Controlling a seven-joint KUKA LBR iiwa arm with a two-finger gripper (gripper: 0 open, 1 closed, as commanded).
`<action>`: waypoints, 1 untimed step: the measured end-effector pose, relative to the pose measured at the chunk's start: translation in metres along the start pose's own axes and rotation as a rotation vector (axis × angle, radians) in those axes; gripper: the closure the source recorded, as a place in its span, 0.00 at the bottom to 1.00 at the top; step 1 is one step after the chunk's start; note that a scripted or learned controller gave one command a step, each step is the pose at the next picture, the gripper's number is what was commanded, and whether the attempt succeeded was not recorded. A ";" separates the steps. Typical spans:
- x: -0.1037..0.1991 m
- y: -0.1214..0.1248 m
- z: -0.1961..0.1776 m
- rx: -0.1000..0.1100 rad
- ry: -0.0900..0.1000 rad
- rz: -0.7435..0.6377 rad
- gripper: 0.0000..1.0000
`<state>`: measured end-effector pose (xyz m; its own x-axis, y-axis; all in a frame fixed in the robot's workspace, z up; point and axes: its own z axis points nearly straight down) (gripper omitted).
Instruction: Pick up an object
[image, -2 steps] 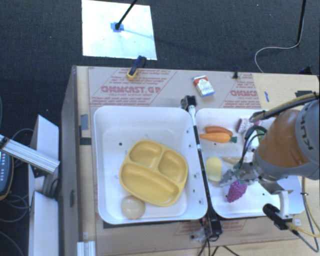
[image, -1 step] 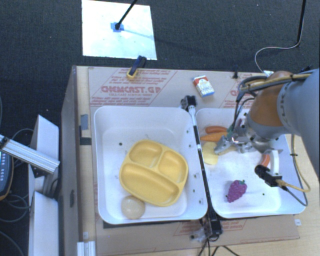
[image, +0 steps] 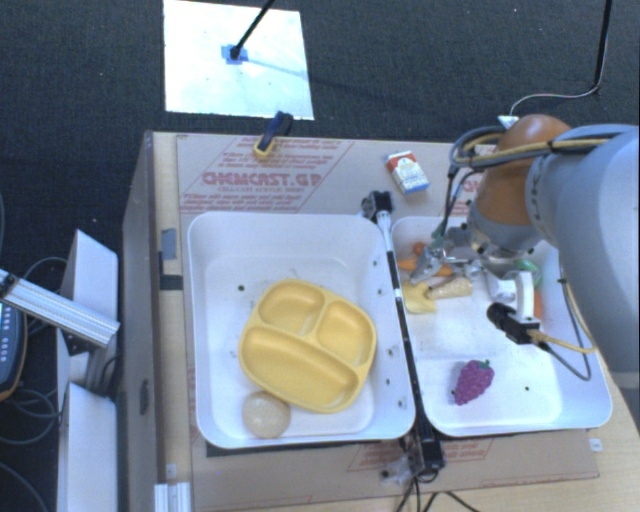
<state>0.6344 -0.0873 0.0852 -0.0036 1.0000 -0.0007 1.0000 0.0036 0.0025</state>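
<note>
Hand (image: 440, 262) low in right bin (image: 580, 405), over pale yellow pieces (image: 436, 293); opening and grip: cannot tell. Purple grapes (image: 473, 381) lie nearer the camera, well apart. Advice: centre over one piece, descend straight, close fully before lifting.

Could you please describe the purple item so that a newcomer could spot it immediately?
Look in the right-hand white bin, toward its near edge. The bunch of purple toy grapes lies there alone, knobbly and dark, unlike the pale yellow pieces farther back.

One fixed camera looks down, seemingly slanted, on both bins (image: 300, 235).
</note>
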 end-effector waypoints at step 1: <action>-0.009 0.021 0.005 0.076 0.020 0.000 0.00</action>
<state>0.6555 -0.0959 0.0801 -0.0033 0.9998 0.0192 0.9973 0.0047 -0.0732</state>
